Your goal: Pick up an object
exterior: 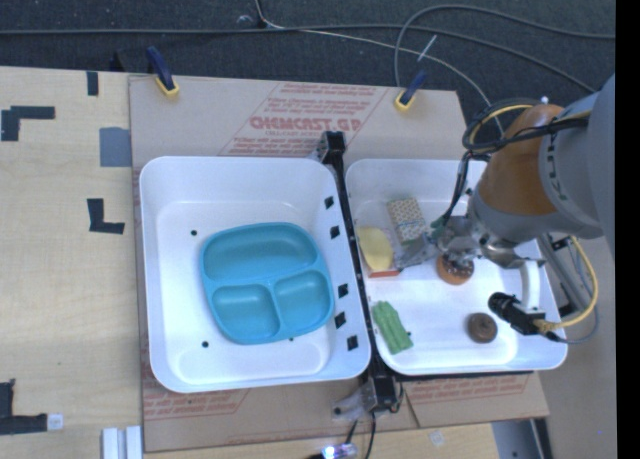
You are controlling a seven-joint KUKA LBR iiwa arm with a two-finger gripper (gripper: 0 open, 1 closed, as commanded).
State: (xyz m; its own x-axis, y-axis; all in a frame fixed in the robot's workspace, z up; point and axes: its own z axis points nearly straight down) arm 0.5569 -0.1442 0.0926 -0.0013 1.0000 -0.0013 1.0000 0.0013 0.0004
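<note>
- A shallow white plastic bin [165, 207] was seen on the left of the bench, and a light blue plastic plate with three compartments [266, 282] lay flat near its middle.
- A second shallow white bin [440, 352] stood just beside it on the right, the two divided by a black strip.
- In the right bin's left part, a pale yellow soft block [375, 248] lay far, and a green ridged piece [391, 327] lay near.
- A grey speckled rectangular sponge [406, 217] lay tilted just right of the yellow block.
- The two-finger gripper [455, 247] was lowered over a small orange-brown round object [455, 270]; whether its fingers were spread or closed could not be told.
- A small brown ring-shaped object [482, 326] lay alone toward the near right.
</note>
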